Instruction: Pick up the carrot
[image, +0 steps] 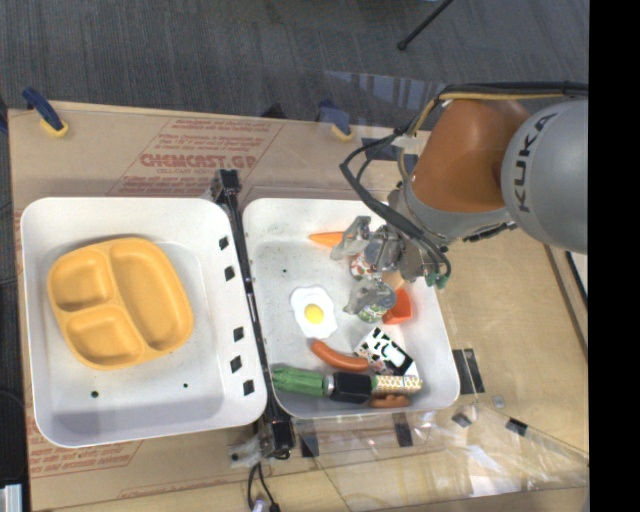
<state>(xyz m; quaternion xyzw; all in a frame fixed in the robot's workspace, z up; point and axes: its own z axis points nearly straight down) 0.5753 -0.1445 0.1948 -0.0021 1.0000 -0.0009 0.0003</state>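
Brown cardboard covers the bench; red print on it behind the left bin reads "CHEMCAST GP", smaller lines too fine to read. Blue clamp with a yellow tip at the cardboard's far left corner.

Left bin: one yellow divided tray with three compartments, nothing in them.

Right bin:
- carrot, orange, lying near the far wall, pointed end toward the left bin, its thick end just beside the gripper.
- fried egg, white with yellow yolk, mid-bin.
- sausage, reddish, nearer than the egg.
- black-and-white patterned piece to the right of the sausage; print not legible.
- green item and a dark item along the near wall; identity unclear.
- red piece, partly under the gripper.

Arm: grey with an orange band, "KUKA" in dark letters on the grey casing at right. Gripper sits low over the right bin, between carrot and red piece. Whether its fingers are apart or together cannot be told from the cluttered metal shapes. Carrot lies on the bin floor.
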